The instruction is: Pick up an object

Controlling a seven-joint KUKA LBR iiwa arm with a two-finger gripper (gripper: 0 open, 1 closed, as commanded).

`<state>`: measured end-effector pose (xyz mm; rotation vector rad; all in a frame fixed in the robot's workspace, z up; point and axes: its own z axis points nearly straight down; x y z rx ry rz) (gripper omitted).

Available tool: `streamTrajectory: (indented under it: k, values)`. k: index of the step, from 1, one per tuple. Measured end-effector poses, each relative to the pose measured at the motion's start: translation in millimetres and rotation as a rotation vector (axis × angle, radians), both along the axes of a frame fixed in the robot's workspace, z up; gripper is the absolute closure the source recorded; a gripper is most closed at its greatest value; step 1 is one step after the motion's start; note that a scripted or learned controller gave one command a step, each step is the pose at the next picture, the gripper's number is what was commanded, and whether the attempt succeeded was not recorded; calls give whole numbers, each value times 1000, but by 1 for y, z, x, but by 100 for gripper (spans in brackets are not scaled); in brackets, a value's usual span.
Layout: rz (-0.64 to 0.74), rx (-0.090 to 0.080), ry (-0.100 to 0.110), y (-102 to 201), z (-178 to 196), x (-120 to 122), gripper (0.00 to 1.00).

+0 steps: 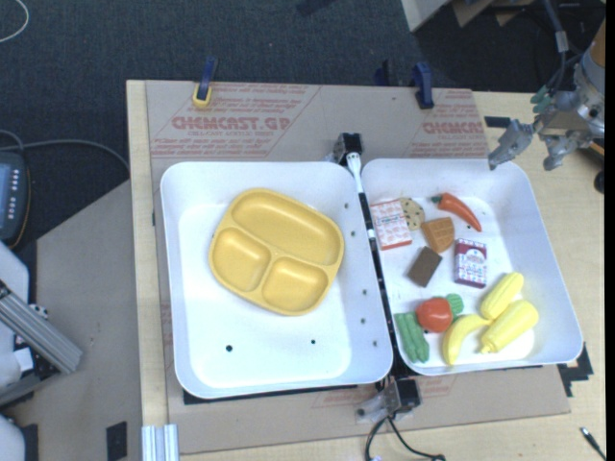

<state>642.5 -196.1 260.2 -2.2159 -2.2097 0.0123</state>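
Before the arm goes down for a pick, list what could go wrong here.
1. The gripper hangs over the right bin's far corner, beside the rim; a straight descent could hit the rim.
2. The tomato, banana and corn cobs lie crowded together, so closing on one may nudge or catch a neighbour.
3. The chili pepper is thin and may slip out.

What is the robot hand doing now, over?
Gripper open, holding nothing, above the right bin's far corner. Toy foods sit untouched in that bin, chili pepper nearest. Nothing blocking. Over.
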Motion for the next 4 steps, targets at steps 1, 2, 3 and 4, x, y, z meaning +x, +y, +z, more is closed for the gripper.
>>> streamTrajectory:
  k: [1,2,3,4]
  values:
    - [3,-3,-14,1,9,2,0]
    - [3,-3,-10,3,-34,-1,0]
    - [5,-2,-9,6,-84,8,0]
    - [5,-1,-8,12,-144,13,0]
